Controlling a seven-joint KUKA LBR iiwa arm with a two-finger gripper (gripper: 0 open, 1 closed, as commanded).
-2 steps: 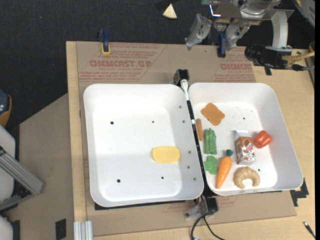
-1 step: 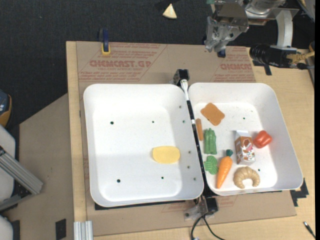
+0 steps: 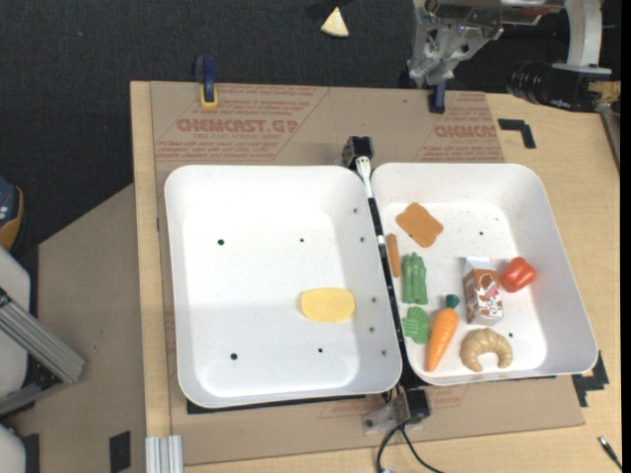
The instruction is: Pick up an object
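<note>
The gripper (image 3: 434, 67) is hanging high at the back of the surface (image 3: 296, 116), beyond the far rim of the right bin (image 3: 552, 225) and well apart from everything it might take; nothing is sitting between its fingers, and from this angle how wide they are standing cannot be told. The things on offer are lying mostly in the right bin: a tan slice of bread (image 3: 420, 224) toward the back, a green vegetable (image 3: 413, 278) and a smaller green piece (image 3: 415, 323) beside the dividing rim, a carrot (image 3: 441, 337) slanting next to them, a small carton (image 3: 483, 296) with a red tomato (image 3: 517, 274) touching its far side, and a croissant (image 3: 487, 349) near the front rim. A yellow slice (image 3: 327, 304) is lying alone in the left bin (image 3: 197, 264). The step in hand, by my judgement, is choosing a target and coming down over it. The yellow slice is sitting clear of neighbours but looks flat, so the fingers may be skidding off it; the croissant looks bulkier and has open floor on its right. Whichever is chosen, the arm is best coming straight down over its middle, fingers straddling its narrow width, keeping off the bin rims and adjacent pieces, then closing before lifting.
</note>
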